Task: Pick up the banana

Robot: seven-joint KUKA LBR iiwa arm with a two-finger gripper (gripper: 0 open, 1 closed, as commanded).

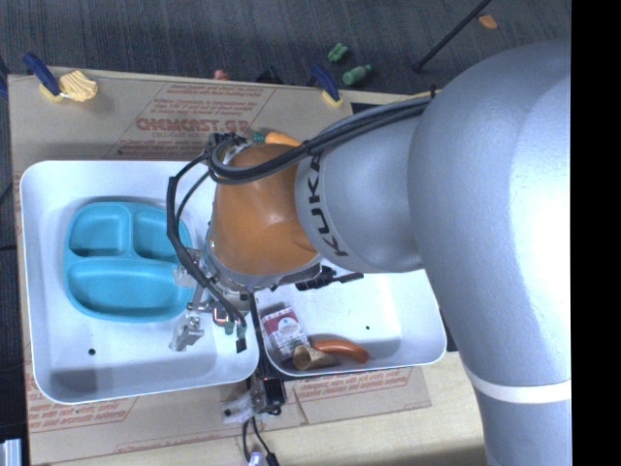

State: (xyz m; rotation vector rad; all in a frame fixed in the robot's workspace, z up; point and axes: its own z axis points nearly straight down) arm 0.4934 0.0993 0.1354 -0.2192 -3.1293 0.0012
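My gripper (189, 326) hangs low over the front right part of the left bin (44, 260), just in front of a blue divided plate (126, 265). Nothing shows in its grasp. The orange wrist band (257, 216) and the grey arm (466, 183) cover the bins' shared wall and most of the right bin (422, 333). A small yellow-orange tip (281, 139) peeks out behind the wrist at the far edge; I cannot tell what it belongs to.
At the right bin's front lie a red-and-white packet (283, 330), an orange-red oblong item (340, 349) and a tan piece (303, 358). Blue clamps (44, 74) hold the cardboard sheet (194, 110) under the bins.
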